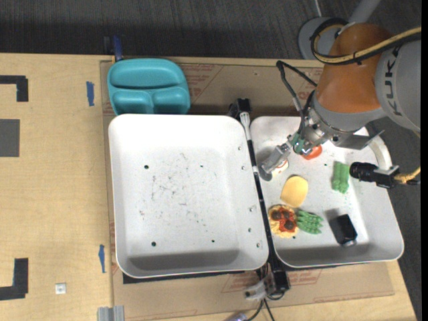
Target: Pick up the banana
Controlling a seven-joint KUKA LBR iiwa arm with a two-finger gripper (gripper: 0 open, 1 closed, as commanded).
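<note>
Viewing order: near edge of the desk to its far edge.
Black block: in the right bin, toward the near right corner, well nearer the camera than the fingers.
Orange-and-red toy: near side of the right bin, camera-left of the black block, touching a leafy green toy on its right.
Banana: yellow rounded piece lying on the right bin floor, on the camera's side of the fingers and clear of them; it lies just beyond the orange-and-red toy.
Green piece: to the right of the banana, nearer than the fingers and off to their right.
Left bin: beside the right bin, well to the left of the fingers.
Grey metal piece: near the wall between the bins, just left of the fingers.
Red-and-white piece: right at the fingers, on their near side.
Fingers: low over the far part of the right bin; whether spread or pressed together cannot be told.
Arm: grey, with the orange band, rising right of and beyond the fingers.
Teal tray: beyond the left bin, far left of the fingers.
</note>
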